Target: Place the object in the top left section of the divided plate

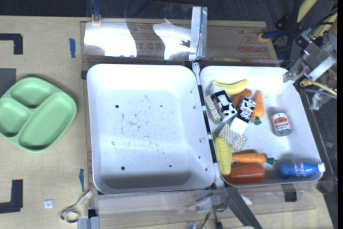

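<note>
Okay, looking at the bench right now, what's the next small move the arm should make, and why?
Probably swing in over the right bin and come down on an item standing apart, such as the small can. The gripper sits at the bin's right edge with nothing seen in it, all the items lie in that bin, and the green divided plate far left has nothing in it.

a pale green divided plate sits on a light tan wooden bench. two white bins hold the rest. in the right bin: a yellow banana, a yellow corn cob, two orange carrots, a red-brown sausage, a blue bottle with a white cap, a black-and-white patched cow toy, and a small can with a red and white label.
</note>
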Controlling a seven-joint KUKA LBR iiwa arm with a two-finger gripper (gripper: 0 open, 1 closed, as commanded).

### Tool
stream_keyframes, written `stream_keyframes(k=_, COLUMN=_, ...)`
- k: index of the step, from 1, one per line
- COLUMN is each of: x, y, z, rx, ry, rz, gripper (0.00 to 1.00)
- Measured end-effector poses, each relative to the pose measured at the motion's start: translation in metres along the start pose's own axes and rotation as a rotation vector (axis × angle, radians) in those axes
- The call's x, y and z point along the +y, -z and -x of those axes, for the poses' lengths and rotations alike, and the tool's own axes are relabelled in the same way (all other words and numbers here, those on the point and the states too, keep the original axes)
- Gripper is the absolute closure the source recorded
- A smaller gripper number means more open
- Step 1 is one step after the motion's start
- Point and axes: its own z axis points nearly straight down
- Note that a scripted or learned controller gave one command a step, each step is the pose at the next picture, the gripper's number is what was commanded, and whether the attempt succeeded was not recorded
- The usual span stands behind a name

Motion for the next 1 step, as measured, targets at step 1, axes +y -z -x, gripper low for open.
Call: stream_keyframes(k=1, x=-0.0763, y=-0.0879, z=-0.0559, rx=-0.003, ry=-0.032, rz=-0.003, gripper=0.00)
